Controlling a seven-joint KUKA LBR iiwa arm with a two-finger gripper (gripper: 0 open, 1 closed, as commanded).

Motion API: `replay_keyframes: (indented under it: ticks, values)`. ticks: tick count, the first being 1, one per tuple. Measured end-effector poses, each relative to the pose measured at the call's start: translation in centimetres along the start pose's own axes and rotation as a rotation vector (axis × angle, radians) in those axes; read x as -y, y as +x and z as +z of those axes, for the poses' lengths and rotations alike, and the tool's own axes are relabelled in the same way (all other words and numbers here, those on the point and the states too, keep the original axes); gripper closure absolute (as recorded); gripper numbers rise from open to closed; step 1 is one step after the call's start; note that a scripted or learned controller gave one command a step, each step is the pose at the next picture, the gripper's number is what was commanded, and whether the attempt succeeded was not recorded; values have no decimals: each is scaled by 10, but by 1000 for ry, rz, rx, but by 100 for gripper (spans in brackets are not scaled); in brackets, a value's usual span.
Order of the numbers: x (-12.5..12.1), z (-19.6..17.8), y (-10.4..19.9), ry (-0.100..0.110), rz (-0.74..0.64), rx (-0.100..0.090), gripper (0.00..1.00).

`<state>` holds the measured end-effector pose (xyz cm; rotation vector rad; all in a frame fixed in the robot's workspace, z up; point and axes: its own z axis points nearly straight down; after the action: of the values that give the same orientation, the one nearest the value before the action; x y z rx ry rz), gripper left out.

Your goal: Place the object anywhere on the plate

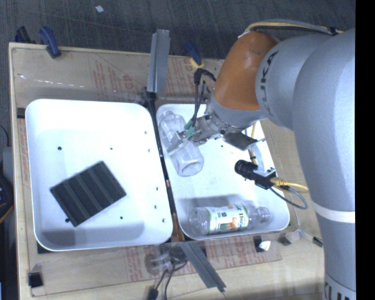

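Gripper (192,132) at clear cup (189,159) in right bin (228,183); open or closed cannot be told. Black plate (87,192) in left bin (81,127).

A bulky grey arm (319,105) — smooth, rounded (dark lettering on it) — with a glossy orange band (240,74).

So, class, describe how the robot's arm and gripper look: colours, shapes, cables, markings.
The arm is thick, rounded and glossy grey, with an orange band above the wrist and dark lettering beside it. A thin yellowish cable arcs over the top. The gripper is small and metallic grey with a green detail; dark wires loop into it.
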<state>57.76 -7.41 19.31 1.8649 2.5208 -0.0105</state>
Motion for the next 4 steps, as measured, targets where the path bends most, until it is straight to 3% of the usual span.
replay_keyframes:
  ticks: [1, 2, 4]
  values:
    - [-6, -42, 27, -1, -48, -9, 100]
    - [-24, 2, 4, 3, 18, -9, 100]
    - [-46, -41, 22, 3, 204, -9, 100]
